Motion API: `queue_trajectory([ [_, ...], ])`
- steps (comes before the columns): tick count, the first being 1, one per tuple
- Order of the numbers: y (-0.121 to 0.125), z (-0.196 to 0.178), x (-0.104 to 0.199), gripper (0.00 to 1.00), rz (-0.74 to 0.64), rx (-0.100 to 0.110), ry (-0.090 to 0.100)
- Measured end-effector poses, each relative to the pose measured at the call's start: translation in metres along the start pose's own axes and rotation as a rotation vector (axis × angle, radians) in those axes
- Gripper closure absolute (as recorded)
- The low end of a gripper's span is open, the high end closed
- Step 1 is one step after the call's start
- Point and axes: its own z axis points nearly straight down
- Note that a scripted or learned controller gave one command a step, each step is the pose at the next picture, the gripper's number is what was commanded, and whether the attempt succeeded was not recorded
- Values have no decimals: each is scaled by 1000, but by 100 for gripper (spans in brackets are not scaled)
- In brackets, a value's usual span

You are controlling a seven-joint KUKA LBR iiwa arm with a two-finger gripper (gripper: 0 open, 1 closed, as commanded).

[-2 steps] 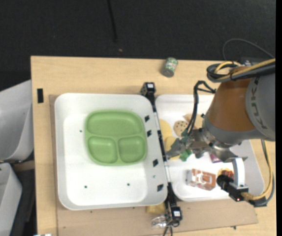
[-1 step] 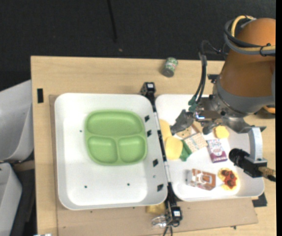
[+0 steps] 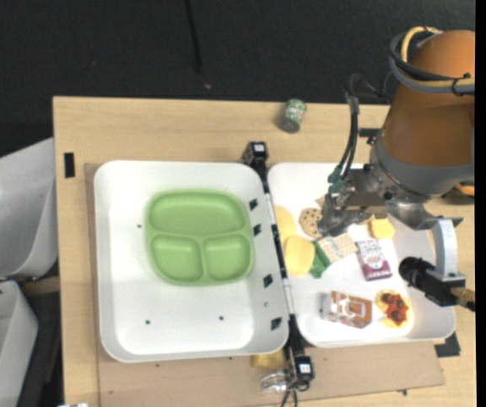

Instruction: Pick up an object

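Metal pincer (image 3: pixel 334 219) over round cookie (image 3: pixel 310 220), smooth green divided plate (image 3: pixel 199 236)

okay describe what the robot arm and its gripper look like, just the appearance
The arm is bulky and rounded: a broad orange band above a grey wrist section. A black cable loops down its side, with a small green patch near the bottom. The gripper is a dark metal assembly, too blurred for finer detail.

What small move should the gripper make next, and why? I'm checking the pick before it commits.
Probably a short straight descent: the gripper hangs over the right bin just above the cookie and checkered card, with nothing visibly between its fingers.
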Motion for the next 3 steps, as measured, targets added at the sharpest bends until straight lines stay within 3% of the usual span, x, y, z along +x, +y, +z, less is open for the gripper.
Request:
queue_trajectory([
  [1, -3, 12, -77, 100, 16, 1, 0],
  [3, -3, 86, -105, 100, 12, 4, 1],
])
